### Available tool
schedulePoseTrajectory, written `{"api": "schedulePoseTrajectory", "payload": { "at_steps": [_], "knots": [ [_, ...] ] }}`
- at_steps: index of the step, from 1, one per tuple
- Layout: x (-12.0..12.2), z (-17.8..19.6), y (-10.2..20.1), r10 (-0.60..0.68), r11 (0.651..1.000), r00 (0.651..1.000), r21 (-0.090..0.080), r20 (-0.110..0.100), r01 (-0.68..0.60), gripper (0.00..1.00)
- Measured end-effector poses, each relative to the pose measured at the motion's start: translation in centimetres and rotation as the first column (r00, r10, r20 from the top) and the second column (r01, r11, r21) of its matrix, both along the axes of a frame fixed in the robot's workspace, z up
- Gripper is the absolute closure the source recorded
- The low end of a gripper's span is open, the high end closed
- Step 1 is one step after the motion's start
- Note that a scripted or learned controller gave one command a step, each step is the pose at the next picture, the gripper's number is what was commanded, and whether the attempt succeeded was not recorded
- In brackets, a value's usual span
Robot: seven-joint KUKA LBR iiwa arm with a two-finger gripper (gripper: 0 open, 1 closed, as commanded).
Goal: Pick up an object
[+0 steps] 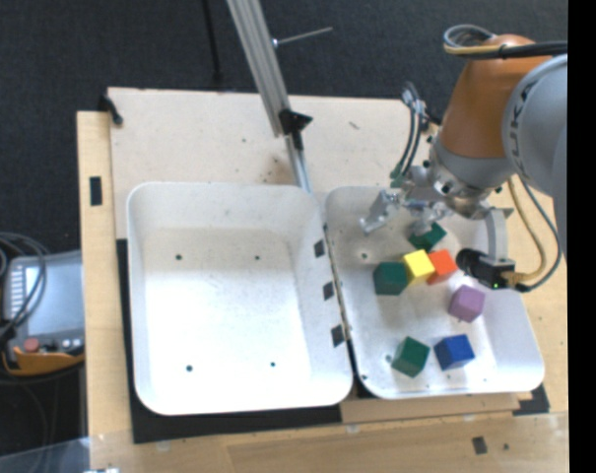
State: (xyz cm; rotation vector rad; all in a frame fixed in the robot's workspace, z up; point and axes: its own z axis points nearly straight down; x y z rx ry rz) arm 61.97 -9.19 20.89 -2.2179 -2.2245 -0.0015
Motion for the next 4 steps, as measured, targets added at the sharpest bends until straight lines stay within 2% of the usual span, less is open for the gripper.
{"api": "schedulePoseTrajectory", "payload": {
  "at_steps": [1,2,3,4],
  "knots": [
    [0.0,0.0,0.0,-0.002,1.0,1.0,0.0,0.001,0.002,0.0],
    [0.2,-5.4,-1.2,-0.005,1.0,1.0,-0.004,-0.005,0.005,0.0],
    [0.1,-10.6,-1.3,-0.006,1.0,1.0,-0.003,-0.002,0.006,0.0],
    [0.3,-9.2,-1.4,-0.011,1.0,1.0,-0.001,0.004,0.011,1.0]
  ]
}}
